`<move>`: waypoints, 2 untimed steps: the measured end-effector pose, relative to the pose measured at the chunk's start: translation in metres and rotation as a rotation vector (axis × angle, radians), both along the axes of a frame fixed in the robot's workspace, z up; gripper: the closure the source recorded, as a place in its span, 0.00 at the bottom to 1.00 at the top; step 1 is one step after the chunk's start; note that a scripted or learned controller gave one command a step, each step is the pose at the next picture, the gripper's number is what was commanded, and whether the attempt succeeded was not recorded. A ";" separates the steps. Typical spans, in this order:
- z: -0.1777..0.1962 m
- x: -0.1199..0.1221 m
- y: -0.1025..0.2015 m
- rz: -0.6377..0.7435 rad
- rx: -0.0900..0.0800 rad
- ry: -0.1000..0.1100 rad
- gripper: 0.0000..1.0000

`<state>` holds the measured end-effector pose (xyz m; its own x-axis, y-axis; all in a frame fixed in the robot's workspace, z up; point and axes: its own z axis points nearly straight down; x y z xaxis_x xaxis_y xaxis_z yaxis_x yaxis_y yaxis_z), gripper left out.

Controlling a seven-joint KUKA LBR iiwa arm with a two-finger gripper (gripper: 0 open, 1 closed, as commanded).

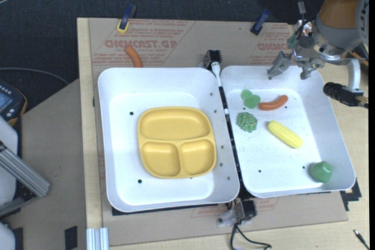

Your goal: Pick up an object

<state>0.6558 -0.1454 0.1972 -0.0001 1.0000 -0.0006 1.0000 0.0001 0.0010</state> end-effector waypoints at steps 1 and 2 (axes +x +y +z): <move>-0.056 -0.011 0.001 0.000 0.002 0.008 0.00; -0.106 -0.010 0.001 0.001 -0.001 0.000 0.00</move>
